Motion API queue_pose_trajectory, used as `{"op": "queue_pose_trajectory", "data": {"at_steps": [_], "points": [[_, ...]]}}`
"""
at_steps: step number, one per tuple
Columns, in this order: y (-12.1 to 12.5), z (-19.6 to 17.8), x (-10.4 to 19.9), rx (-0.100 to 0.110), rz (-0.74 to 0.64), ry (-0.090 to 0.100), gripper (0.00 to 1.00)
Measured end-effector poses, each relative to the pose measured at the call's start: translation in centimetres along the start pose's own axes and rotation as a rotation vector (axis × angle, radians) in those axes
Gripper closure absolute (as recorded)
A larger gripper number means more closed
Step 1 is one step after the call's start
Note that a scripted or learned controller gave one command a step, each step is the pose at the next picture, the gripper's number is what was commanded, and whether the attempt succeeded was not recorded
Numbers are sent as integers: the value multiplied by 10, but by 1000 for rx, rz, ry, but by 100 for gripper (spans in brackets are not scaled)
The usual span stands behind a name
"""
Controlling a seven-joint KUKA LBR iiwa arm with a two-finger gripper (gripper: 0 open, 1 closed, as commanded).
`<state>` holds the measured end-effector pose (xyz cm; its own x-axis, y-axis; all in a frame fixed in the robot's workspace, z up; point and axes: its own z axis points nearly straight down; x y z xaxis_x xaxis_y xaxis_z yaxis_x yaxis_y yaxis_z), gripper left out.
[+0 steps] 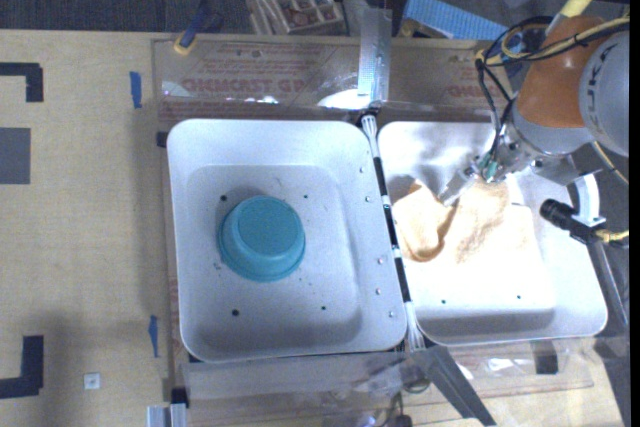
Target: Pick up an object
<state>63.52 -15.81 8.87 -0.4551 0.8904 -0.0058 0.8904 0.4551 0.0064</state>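
Cloth [455,223], tan and crumpled, lies in the right bin [500,315]; the hand [487,170] touches its upper edge, grip unclear. Pale wooden tabletop [80,215], cluttered floor behind.

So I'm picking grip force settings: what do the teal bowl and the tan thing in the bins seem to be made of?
The teal bowl, upside down in the left bin, looks like hard, smooth plastic: even colour, crisp rim, soft sheen. The tan thing in the right bin looks like soft matte cloth, since it lies crumpled in folds under the end effector.
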Motion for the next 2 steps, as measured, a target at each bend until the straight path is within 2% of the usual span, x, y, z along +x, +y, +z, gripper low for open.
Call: {"op": "queue_pose_trajectory", "data": {"at_steps": [1,2], "points": [[2,-12,-1,-7,0,-5,100],[8,1,-1,0,-47,-1,100]]}}
